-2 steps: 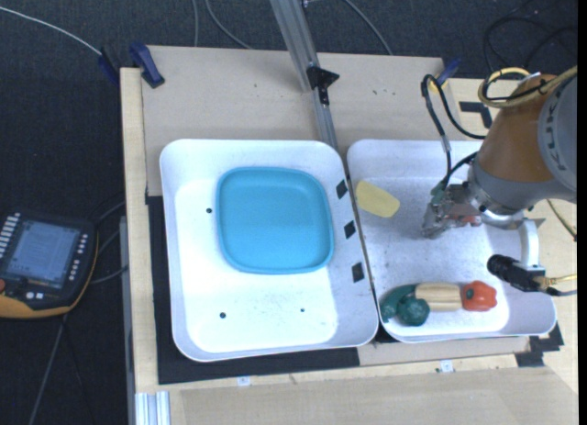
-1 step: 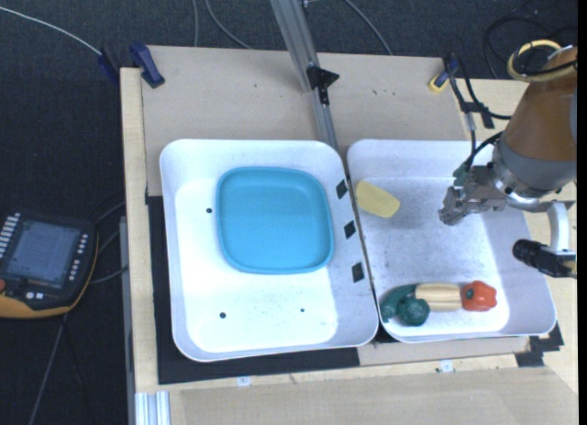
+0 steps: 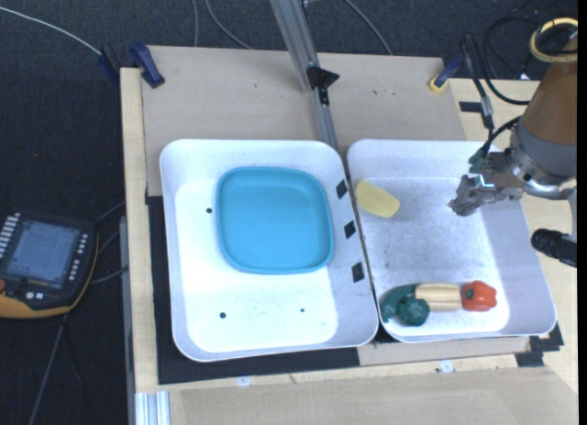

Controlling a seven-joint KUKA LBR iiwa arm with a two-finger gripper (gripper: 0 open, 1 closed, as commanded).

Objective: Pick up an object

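My gripper (image 3: 465, 201) hangs over the upper right part of the right bin (image 3: 495, 162), pointing left and down, with nothing visible between its fingers. A pale yellow flat piece (image 3: 377, 199) lies near the bin's upper left, well to the left of the gripper. Along the bin's front wall lie a dark green object (image 3: 404, 307), a tan cylinder (image 3: 438, 296) and a red object (image 3: 478, 296), touching in a row. They are below the gripper and apart from it.
The left bin (image 3: 183, 230) holds a blue square plate (image 3: 275, 219). A metal pole (image 3: 298, 28) slants down to the gap between the bins. Cables lie on the dark floor behind the bench, and a handheld pendant (image 3: 41, 262) sits at the far left.
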